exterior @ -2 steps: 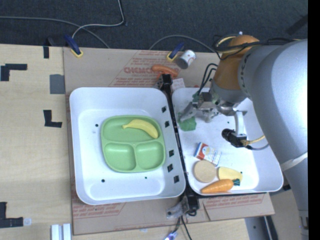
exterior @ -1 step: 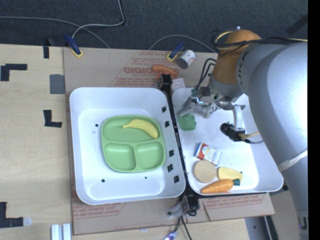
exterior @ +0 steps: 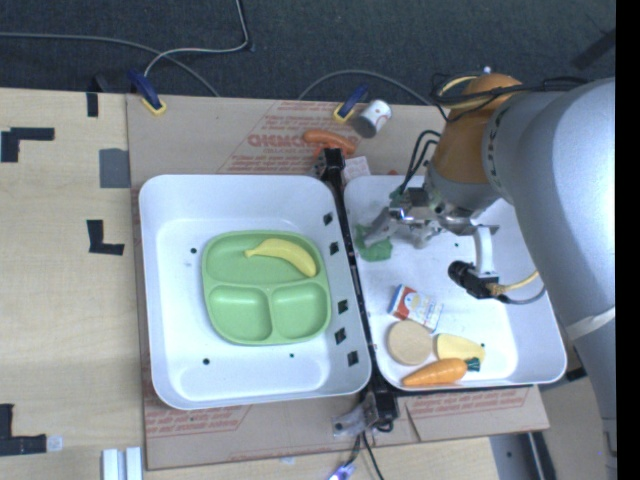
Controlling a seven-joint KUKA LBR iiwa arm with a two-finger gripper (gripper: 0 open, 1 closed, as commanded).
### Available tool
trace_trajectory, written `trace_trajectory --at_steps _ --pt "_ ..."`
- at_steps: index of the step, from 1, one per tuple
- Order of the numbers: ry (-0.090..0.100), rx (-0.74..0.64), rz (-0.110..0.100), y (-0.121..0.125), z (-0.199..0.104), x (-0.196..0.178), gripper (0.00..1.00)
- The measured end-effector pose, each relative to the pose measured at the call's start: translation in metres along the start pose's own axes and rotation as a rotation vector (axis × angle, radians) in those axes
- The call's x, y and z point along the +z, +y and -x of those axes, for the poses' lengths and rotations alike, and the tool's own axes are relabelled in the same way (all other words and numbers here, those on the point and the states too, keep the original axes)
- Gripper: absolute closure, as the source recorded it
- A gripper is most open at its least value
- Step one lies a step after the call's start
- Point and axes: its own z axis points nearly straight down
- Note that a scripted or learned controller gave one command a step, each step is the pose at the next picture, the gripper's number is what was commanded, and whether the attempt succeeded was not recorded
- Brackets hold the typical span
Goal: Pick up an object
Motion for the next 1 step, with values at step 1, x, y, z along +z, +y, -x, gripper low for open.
trace_trajectory --at_steps 1 --pt "0.001 -0.001 0.000 0.0299 -0.0064 0.0007 0.00"
